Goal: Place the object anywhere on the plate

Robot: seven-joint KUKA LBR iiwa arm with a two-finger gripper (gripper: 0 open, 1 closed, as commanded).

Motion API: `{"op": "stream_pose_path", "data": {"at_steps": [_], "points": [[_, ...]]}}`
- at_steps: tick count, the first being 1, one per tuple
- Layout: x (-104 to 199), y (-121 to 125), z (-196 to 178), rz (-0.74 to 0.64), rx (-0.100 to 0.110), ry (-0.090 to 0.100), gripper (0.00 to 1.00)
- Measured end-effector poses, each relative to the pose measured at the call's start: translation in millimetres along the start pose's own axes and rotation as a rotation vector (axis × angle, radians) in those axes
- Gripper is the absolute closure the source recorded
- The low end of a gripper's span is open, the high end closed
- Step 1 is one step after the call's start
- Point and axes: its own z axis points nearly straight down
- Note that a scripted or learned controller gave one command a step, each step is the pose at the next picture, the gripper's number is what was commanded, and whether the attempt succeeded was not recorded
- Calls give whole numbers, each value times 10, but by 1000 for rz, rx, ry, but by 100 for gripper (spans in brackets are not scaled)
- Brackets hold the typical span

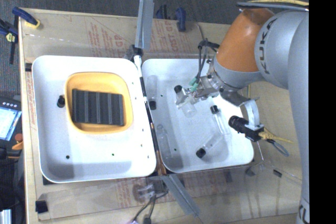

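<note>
Object: clear plastic tube with a black cap, lying flat near the right bin's front edge; a second similar tube lies just behind it.
Plate: yellow plate in the left bin, carrying a dark ribbed insert.
Right bin: white bin, touching the left bin along the centre.
Gripper: gripper low over the right bin's rear half, near the shared wall; whether spread or pinching cannot be told, and nothing is visibly held.
Risk: transparent, rounded tubes likely roll or slip on contact; crowded neighbours invite a wrong pick; the ribbed insert could tip a dropped tube off.
</note>
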Motion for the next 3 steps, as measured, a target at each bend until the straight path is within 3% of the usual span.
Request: {"op": "stream_pose_path", "data": {"at_steps": [1, 2, 3], "points": [[530, 491, 3, -234, -1, -1, 100], [1038, 768, 4, -417, -3, -2, 100], [1036, 768, 4, -417, -3, -2, 0]]}}
